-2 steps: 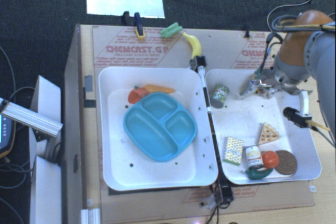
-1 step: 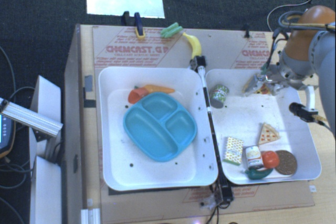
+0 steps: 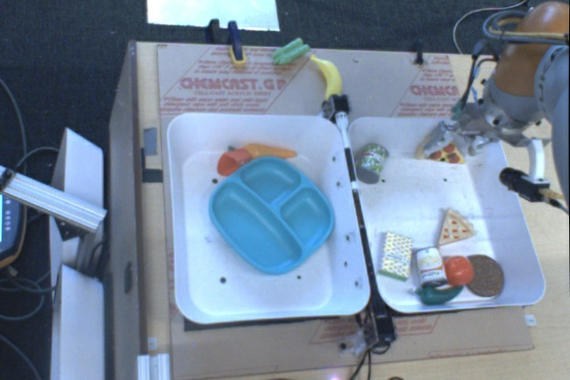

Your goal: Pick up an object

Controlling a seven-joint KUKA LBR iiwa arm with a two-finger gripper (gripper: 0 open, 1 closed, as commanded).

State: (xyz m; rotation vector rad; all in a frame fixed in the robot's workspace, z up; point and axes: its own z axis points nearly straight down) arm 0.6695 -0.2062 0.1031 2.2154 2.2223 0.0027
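From the camera above the bench, the grey arm reaches in from the right and its two-finger gripper (image 3: 443, 141) hangs low over the far corner of the right-hand shallow white bin (image 3: 499, 200), right at a small flat pizza-slice toy with red topping (image 3: 447, 156). Whether the gripper is parted or closed I cannot tell, and nothing is plainly seen held. The slice lies flat near the bin's back wall, so a good pick calls for a straight descent, centred on it, and a grip across its narrow width. A second, triangular pizza-slice toy (image 3: 455, 228) and a small round green-and-silver can (image 3: 371, 159) sit well apart and should not interfere.
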